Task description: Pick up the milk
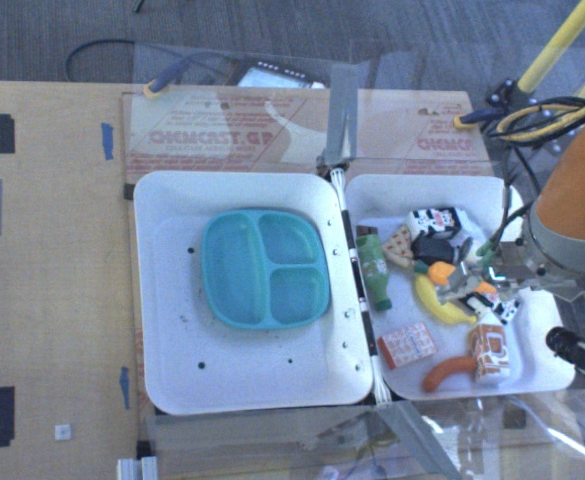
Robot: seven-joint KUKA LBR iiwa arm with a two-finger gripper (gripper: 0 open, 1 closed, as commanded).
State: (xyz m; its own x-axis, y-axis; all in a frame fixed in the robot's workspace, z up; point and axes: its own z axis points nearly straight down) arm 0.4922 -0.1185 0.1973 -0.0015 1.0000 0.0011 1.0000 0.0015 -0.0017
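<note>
The milk [435, 224] is a small carton with black and white cow patches. It lies at the back of the right bin [537, 373], beside a brown wedge [400, 248]. My gripper [475, 284] hangs low over the middle right of that bin, just above a yellow banana [440, 306] and an orange piece [442, 269]. It is in front of and to the right of the milk, apart from it. The grey wrist with its orange band [577, 198] comes in from the right.
The right bin also holds a green bottle [374, 270], a pink box [407, 345], an orange-and-white carton [489, 354], a red sausage [447, 372] and a small black-and-white piece [509, 311]. A teal divided plate [267, 268] lies in the left bin [162, 298].
</note>
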